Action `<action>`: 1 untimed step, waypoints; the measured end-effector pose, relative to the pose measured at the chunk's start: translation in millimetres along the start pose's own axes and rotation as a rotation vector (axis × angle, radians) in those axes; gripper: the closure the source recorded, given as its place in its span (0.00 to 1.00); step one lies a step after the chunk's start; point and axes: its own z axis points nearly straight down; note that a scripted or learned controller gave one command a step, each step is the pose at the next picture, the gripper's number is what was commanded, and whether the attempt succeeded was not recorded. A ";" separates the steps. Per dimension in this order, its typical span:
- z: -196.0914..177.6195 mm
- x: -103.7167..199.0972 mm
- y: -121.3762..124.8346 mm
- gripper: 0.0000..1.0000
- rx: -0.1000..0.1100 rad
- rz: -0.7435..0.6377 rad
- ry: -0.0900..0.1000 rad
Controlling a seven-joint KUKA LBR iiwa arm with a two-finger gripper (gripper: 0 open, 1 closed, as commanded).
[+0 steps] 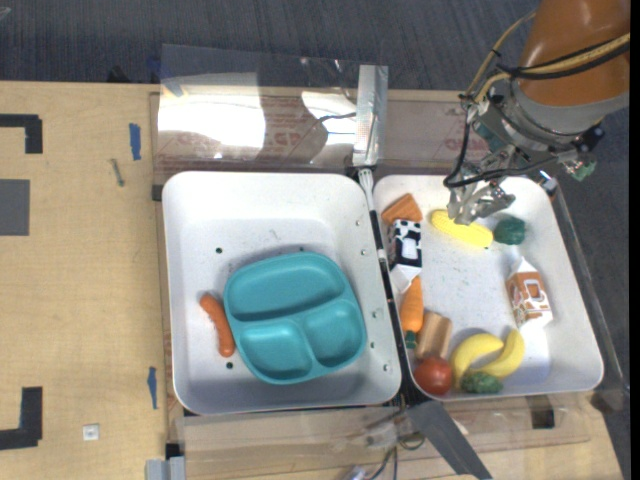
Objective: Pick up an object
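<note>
Yellow toy piece [462, 231], long and lying flat, sits near the far edge of the right bin [575, 268], and the gripper [478, 204] hangs directly over it, metal fingertips down at or just above its top surface. From this slanted view I cannot tell whether the fingers are spread or closed, nor whether they touch the piece. The grey arm with its orange band [578, 28] comes in from the far right corner of the bench.

Just beside the yellow piece, toward the right wall of the bin, lies a dark green round toy [510, 231]. Toward the left wall sit an orange wedge [402, 208] and, just nearer, a black-and-white patterned block [405, 243]. Further along that left wall lies a carrot [411, 306], with a tan block [434, 334] beside it. In the near left corner rests a red tomato [434, 375]. A banana [490, 351] curves along the near edge, a small green toy [481, 382] touching its underside. A small carton [528, 298] with orange print lies by the right wall.

The left bin [190, 208] holds a teal divided plate [293, 315] near its middle, and an orange-red sausage [218, 325] lies just beside the plate, toward the bin's left wall.
</note>
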 end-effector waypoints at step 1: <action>-21.7 -31.5 -7.4 1.00 0.004 0.087 -0.007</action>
